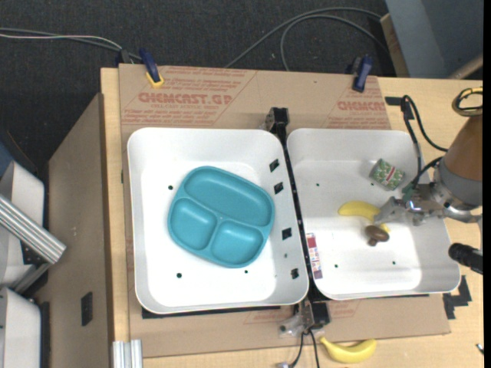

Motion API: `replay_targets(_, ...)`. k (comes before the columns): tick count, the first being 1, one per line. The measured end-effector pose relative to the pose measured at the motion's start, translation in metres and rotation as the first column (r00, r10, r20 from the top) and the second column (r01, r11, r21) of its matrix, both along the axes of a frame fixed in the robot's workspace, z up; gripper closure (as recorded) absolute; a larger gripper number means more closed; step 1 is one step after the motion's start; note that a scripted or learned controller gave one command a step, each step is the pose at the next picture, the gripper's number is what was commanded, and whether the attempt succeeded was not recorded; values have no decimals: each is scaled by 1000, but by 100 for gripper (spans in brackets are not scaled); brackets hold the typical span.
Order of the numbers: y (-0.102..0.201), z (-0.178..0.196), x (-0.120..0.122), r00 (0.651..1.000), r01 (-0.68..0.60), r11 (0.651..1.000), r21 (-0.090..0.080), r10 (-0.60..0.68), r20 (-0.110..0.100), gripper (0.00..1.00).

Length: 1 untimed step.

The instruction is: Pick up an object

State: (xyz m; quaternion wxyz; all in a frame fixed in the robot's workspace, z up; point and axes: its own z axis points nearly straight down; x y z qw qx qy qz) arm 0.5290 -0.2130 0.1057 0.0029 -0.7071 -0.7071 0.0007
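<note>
In the right bin (pixel 337 271) lie a yellow banana (pixel 354 209), a small brown object (pixel 376 236) just below it, and a green-and-white crumpled object (pixel 387 174) toward the far right. My gripper (pixel 399 210) reaches in from the right, low over the bin, with its tip by the banana's right end and just above the brown object. Nothing is visibly held. The arm's orange band (pixel 468 156) is at the right edge.
The left bin (pixel 146 228) holds a blue divided plate (pixel 221 215). A black divider (pixel 285 198) runs between the bins. Another banana (pixel 350 349) lies outside on the bench's front edge. Clamps (pixel 152 70) and cables sit at the back.
</note>
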Motion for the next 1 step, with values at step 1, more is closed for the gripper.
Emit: replay_targets(1,1,-22,0,1000,0,1000,-1,0,2,0)
